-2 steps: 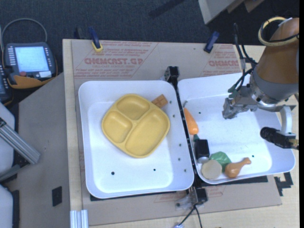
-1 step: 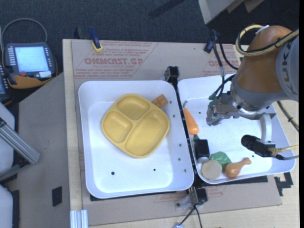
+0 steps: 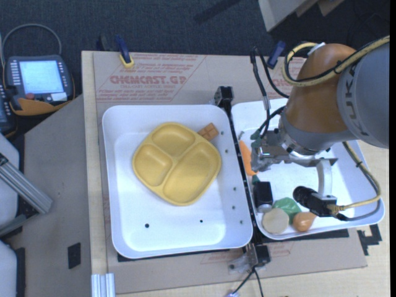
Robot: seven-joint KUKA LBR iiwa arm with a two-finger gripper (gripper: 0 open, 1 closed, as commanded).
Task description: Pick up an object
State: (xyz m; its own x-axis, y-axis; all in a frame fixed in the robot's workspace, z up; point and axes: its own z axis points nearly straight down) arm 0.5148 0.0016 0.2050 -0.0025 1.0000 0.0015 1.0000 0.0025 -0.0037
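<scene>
Orange carrot-shaped toy (image 3: 246, 158) lies just left of your pincer (image 3: 267, 155); whether it is spread I cannot tell. You're approaching; next, descend squarely.

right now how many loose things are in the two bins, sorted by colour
yellow: 1, the divided plate in the left bin
brown: 1, small block at the plate's far edge
orange: 2, a thin stick and a rounded piece in the right bin
black: 1, block
green: 1, piece
cream: 1, round piece
total: 7 in view; the arm hides part of the right bin
</scene>
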